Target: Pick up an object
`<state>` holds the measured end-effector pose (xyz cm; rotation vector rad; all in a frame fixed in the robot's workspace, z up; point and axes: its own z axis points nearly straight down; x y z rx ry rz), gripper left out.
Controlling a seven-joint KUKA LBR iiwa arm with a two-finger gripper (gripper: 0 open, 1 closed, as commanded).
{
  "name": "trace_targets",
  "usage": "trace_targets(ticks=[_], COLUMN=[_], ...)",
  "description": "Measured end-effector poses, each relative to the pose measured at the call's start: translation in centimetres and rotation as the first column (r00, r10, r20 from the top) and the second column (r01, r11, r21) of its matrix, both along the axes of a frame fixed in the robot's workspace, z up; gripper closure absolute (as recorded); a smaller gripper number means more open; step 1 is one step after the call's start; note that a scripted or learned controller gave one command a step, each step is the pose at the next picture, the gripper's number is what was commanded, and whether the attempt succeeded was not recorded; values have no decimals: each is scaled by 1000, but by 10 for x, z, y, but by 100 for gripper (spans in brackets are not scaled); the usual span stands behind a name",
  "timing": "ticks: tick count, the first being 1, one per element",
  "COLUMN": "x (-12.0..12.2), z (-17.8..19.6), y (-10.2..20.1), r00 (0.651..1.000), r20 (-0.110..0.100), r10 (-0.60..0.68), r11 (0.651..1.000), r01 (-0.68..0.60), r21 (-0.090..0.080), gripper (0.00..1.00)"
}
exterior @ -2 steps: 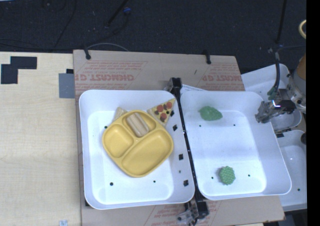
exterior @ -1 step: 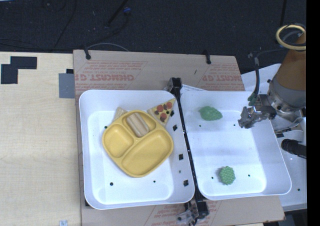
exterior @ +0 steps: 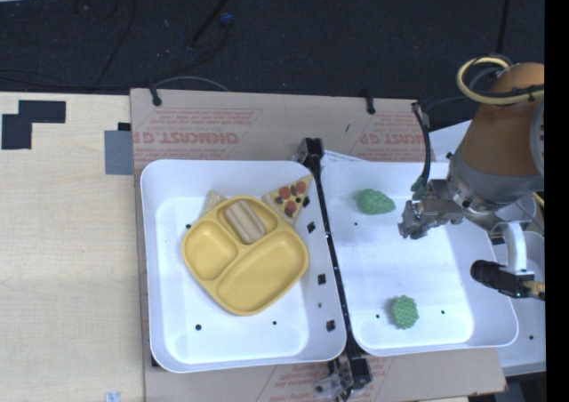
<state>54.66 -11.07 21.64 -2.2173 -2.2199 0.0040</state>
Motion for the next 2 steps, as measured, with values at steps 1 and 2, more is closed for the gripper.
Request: trace_targets(ticks=[1, 2], x=[-5, -13], z=[-9, -6], y=[48, 88], r00=[1000, 1000], r20=[0, -1], r10=[1, 0], r11=[1000, 1000], r01=[-1, 0], r21=[0, 0], gripper=[100, 100])
